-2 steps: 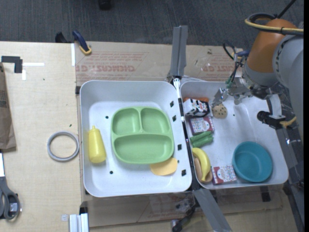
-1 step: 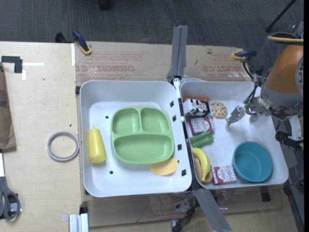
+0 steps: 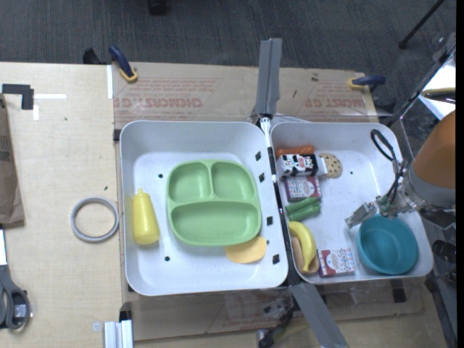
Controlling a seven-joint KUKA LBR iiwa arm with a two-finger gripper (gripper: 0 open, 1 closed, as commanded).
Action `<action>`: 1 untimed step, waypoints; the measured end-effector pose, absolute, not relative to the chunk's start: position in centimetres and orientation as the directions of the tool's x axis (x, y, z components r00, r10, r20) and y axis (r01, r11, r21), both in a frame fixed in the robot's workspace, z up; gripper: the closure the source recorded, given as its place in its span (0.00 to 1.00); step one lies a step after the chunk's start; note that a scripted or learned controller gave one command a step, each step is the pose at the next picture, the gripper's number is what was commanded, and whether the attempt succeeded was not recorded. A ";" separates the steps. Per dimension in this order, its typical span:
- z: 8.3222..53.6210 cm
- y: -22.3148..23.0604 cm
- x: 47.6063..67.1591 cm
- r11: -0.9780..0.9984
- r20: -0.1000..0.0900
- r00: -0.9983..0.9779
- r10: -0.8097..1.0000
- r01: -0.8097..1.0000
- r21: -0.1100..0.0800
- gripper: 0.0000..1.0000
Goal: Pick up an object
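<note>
Across the bench you have two shallow white bins side by side, the left bin (image 3: 138, 267) and the right bin (image 3: 341, 133), kept touching along their inner walls, probably so the arm can reach either from one station. Filling most of the left bin is a green divided plate (image 3: 214, 203), lying flat, with a yellow bottle (image 3: 145, 217) just beside its left edge and a yellow-orange piece (image 3: 247, 251) tucked against its lower right corner. Next in size, the teal bowl (image 3: 388, 243) sits upright in the right bin's near right corner, and your gripper (image 3: 362, 214) hangs just beside its upper left rim, low in the bin; I cannot tell how its jaws stand, and nothing shows between them. That placement suggests the bowl's rim, or the bare floor next to it, is the target. The smaller candidates crowd the right bin's left wall, well apart from the gripper: a banana (image 3: 304, 243), a small red-and-white packet (image 3: 338, 262), a green vegetable (image 3: 303, 209), a pinkish packet (image 3: 301, 188), a black-and-white carton (image 3: 298, 164) and a cookie (image 3: 332, 165). Nothing looks lifted yet, so the pick seems still to do.
</note>
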State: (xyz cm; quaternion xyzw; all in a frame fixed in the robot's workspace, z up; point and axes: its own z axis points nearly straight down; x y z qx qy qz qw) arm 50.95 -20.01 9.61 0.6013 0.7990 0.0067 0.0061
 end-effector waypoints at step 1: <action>9.2 -16.9 51.9 0.461 -0.001 -0.461 0.887 0.887 0.001 0.00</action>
